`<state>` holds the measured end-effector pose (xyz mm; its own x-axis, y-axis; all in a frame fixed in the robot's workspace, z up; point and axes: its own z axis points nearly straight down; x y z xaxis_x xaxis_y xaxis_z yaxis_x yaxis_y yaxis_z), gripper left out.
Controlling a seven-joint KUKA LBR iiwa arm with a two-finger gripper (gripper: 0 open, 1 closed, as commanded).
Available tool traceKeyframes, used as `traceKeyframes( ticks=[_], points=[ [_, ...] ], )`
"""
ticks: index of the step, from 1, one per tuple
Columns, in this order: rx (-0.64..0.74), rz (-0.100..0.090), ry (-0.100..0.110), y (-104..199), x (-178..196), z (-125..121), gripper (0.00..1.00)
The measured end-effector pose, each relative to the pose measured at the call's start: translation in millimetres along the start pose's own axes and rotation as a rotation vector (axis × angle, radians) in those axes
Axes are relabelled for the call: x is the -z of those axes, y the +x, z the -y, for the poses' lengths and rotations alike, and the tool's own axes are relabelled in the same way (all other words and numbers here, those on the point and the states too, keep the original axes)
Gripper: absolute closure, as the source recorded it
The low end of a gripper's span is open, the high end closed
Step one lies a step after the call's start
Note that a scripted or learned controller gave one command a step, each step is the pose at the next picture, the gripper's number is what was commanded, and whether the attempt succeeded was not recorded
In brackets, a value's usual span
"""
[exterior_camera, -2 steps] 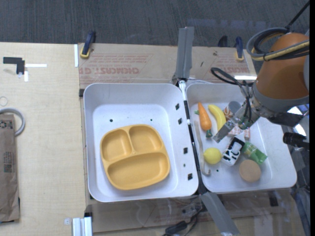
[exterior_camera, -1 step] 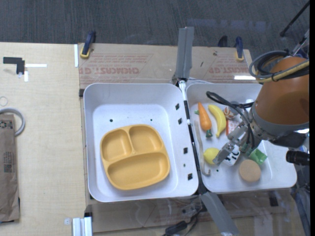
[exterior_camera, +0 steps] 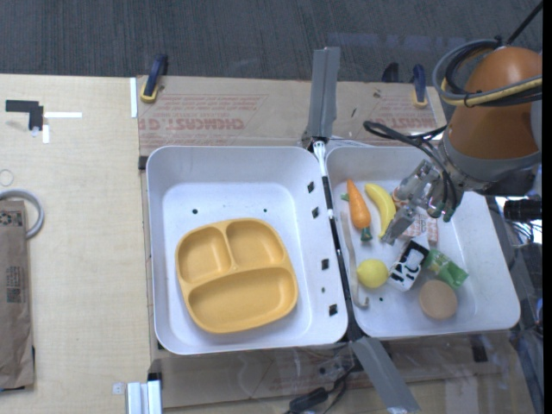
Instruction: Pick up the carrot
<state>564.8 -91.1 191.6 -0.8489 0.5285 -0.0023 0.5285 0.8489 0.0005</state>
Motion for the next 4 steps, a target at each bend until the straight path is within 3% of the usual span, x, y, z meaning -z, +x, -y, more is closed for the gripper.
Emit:
traceKeyframes(
  ticks=[1,2,3,4],
  points=[
    [0.084,-0.002,0.000,68.6,0.7,37.8,0.00],
    [0.208,0.000,0.000,-29.4,103.3,-18.7,0.00],
    [0.576,-0.001,-0.001,28.4,52.3,34.9,0.00],
    [0.573,0.003,-0.003,27.2,61.6,34.0,1.00]
  ],
)
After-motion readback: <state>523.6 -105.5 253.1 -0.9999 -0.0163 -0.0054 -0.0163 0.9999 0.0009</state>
